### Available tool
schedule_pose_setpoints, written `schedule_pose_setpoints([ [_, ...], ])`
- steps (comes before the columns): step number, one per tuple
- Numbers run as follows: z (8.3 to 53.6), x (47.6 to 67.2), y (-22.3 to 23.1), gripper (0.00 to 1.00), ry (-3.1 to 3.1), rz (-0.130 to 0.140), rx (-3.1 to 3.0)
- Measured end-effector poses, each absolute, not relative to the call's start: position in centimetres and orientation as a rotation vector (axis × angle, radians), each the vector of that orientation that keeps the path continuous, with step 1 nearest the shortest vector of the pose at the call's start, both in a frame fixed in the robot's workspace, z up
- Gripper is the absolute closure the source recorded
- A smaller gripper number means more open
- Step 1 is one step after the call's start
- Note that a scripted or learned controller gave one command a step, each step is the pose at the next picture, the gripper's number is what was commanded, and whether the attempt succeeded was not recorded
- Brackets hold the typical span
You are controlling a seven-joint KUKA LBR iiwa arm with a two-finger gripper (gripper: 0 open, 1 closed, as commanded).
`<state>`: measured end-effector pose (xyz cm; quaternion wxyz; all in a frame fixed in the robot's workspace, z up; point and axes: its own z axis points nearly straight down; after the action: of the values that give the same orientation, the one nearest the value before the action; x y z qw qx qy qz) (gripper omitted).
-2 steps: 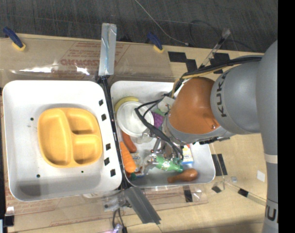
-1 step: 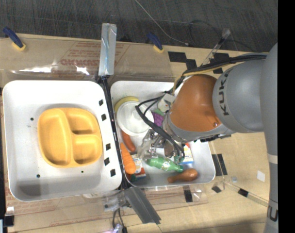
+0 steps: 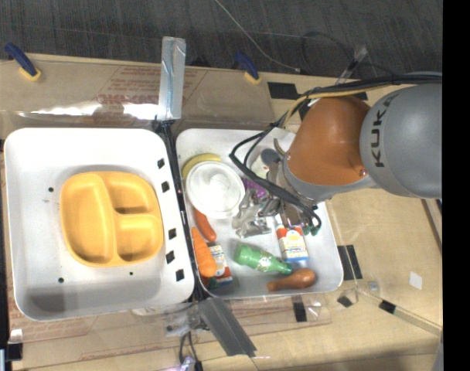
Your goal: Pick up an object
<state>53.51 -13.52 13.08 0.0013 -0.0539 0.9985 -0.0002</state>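
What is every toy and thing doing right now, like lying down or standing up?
Yellow tray: flat in the left bin, nothing in its compartments.
Round tub: upright in the right bin, open top.
Green bottle: lying on its side.
Carrot: lying along the right bin's left wall.
Brown toy: lying flat near the front wall.
White bottle: lying down, red cap toward the arm.
Gripper: low in the right bin, above the clutter.

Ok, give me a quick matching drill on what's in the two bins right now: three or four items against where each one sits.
Things:
1. yellow divided tray
2. green bottle
3. white bowl
4. carrot

Places:
A. right bin, along its left wall
B. left bin, in the middle
C. right bin, upper left part
D. right bin, near the lower edge

Pairs: 1-B, 2-D, 3-C, 4-A
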Motion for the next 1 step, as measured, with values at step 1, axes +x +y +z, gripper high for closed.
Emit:
schedule_pose_setpoints([
  [1,19.43,52.59,-12.68,1.0,3.129,-0.001,0.219],
])
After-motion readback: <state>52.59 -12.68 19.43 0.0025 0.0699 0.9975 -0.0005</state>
